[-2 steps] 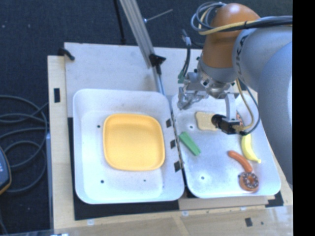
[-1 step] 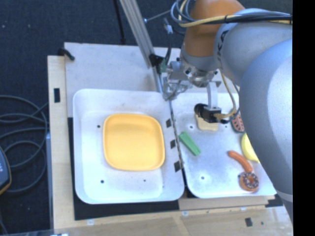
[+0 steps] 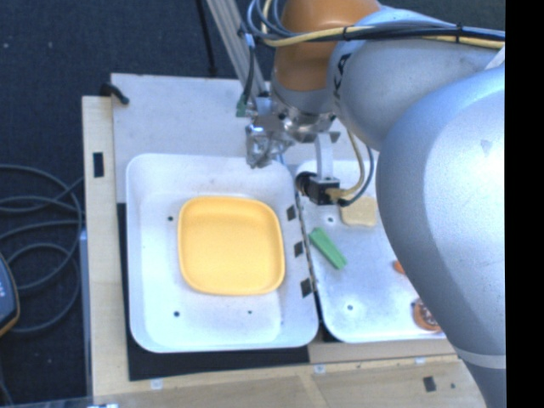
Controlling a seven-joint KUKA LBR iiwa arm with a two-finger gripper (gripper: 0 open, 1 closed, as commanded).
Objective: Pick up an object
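Note:
A yellow square plate (image 3: 230, 245) lies flat in the middle of the left bin (image 3: 149, 228). A green block (image 3: 327, 249) rests in the right bin (image 3: 365, 313) close to the divider. A pale tan block (image 3: 359, 212) sits just behind it, partly under the arm. My gripper (image 3: 260, 153) hangs over the far rim of the left bin, above and behind the plate, touching none of these things.
The big grey arm covers most of the right bin. An orange-brown round thing (image 3: 422, 315) and a small orange piece (image 3: 398, 267) peek out at the arm's edge. Black clips (image 3: 299, 249) line the divider. Cables (image 3: 34, 219) lie left of the bench.

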